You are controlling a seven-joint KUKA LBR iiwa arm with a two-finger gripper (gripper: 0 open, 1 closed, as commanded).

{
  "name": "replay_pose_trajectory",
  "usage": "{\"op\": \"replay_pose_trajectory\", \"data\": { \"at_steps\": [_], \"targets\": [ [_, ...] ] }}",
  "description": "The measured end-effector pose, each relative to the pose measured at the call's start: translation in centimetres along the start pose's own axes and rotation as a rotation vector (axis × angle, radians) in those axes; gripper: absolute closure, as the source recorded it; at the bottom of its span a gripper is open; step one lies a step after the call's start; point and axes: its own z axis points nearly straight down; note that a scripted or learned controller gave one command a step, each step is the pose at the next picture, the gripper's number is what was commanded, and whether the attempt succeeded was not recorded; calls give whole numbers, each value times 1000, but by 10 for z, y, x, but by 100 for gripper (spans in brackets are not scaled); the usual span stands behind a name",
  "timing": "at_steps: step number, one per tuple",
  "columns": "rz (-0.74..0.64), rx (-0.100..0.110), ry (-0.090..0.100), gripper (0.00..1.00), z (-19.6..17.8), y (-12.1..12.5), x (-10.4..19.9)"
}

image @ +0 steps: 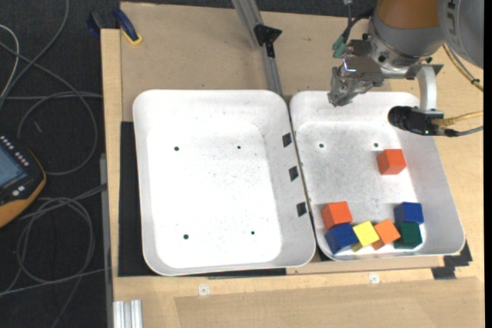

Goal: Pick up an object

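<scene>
My gripper (339,96) hangs over the far left corner of the right bin (430,165), high above its floor, and nothing shows between its fingertips. A lone orange block (391,161) lies near the bin's middle right. Along the near edge sit a larger orange block (336,213), a blue block (341,237), a yellow block (365,233), a small orange block (387,230), another blue block (408,212) and a green block (410,235). All the blocks lie well short of the gripper.
The left bin (146,165) shows its speckled white floor. A slanted metal rail (250,8) crosses behind both bins. Cables and a handheld device (15,177) lie off the bench at left. A black camera (411,119) hangs beside the wrist.
</scene>
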Motion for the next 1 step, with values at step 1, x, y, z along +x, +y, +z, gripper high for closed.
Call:
{"op": "replay_pose_trajectory", "data": {
  "at_steps": [1],
  "targets": [
    [0, -5, -1, 100, 1, 19, 45]
  ]
}}
